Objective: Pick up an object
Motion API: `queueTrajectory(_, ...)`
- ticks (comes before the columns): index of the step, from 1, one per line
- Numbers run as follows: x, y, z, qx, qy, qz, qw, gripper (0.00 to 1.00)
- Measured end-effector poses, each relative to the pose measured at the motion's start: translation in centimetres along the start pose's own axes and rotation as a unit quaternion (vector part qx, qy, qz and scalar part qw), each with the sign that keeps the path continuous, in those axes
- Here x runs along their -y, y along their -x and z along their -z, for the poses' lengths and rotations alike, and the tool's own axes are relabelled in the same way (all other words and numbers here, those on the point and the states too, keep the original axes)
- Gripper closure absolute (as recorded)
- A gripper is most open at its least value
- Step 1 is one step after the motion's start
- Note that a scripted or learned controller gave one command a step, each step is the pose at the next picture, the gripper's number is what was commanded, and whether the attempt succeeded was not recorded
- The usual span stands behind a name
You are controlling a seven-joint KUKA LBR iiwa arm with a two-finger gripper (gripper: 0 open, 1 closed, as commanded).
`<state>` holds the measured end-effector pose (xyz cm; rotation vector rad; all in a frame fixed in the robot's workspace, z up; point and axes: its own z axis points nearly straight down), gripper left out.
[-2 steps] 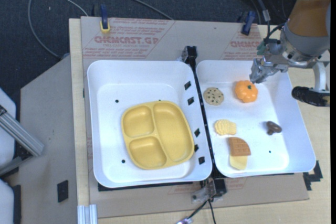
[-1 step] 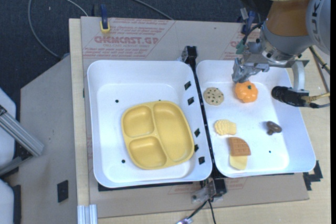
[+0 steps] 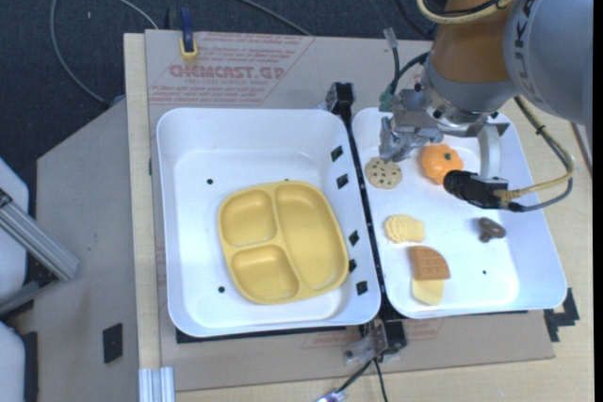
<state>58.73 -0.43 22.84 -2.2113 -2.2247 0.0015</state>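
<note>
My gripper (image 3: 392, 149) hangs over the far left part of the right bin (image 3: 528, 292), just above a round chocolate-chip cookie (image 3: 382, 172). An orange fruit (image 3: 437, 162) lies to the gripper's right, close beside it. Nearer the front lie a pale yellow ridged snack (image 3: 404, 228), a waffle-like brown and yellow piece (image 3: 429, 273) and a small dark brown lump (image 3: 488, 228). Nothing shows between the fingers.
The left bin (image 3: 179, 202) holds a yellow divided tray (image 3: 280, 241) with three compartments. A black divider with clips (image 3: 356, 193) runs between the bins. The grey arm with its orange band (image 3: 480, 14) covers the right bin's far edge. A black cable (image 3: 490, 193) crosses by the orange.
</note>
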Motion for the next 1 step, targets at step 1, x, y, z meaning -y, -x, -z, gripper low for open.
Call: queueTrajectory(1, 0.39, -5.01, -0.60, 0.000, 0.000, 0.000, 1.0000, 1.00)
